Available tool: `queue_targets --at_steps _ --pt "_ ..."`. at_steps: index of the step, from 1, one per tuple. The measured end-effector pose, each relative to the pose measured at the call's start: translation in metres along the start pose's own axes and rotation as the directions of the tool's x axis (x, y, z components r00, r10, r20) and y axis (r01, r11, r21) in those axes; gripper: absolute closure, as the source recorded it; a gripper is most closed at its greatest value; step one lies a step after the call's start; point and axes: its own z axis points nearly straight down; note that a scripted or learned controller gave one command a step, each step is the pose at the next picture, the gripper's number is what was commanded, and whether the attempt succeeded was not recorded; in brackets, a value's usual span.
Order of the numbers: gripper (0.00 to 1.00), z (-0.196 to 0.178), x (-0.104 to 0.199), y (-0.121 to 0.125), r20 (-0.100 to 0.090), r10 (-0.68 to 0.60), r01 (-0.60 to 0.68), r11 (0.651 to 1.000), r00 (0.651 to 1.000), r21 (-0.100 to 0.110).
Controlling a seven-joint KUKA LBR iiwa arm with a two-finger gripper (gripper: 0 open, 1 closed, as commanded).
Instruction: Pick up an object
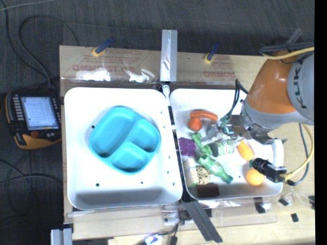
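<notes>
A: Where does the gripper (225,129) sit relative to the clutter?

B: It hangs low over the middle of the right-hand shallow white bin (225,97), with the arm coming in from the right. Whether it is spread or closed I cannot tell; the wrist hides that.

A: And the likeliest thing to pick?

B: The green plastic bottle (214,168) lies just below and slightly left of the gripper, its long axis running diagonally from upper left to lower right. The orange sausage-shaped toy (202,115) lies up and to the left, near the bin's far wall.

A: So the move?

B: I judge a short shift toward the camera's lower edge, wrist turned across the bottle's diagonal.

A: The left bin?

B: It holds the blue divided plastic tray (125,138), well apart.
</notes>
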Motion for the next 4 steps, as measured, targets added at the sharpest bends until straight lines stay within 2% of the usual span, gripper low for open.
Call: queue_targets --at_steps 1,2,3,4 --pt "0.00 0.009 0.040 -0.020 0.000 0.259 -0.259 0.966 0.966 0.002" --pt "0.00 0.101 -0.015 -0.023 -0.005 0.453 -0.453 0.892 0.892 -0.008" --pt "0.00 0.017 -0.030 0.030 0.005 0.802 -0.802 0.598 0.598 -0.004" --pt "0.00 -0.069 -0.055 0.119 0.004 0.770 -0.770 0.638 0.638 -0.005"
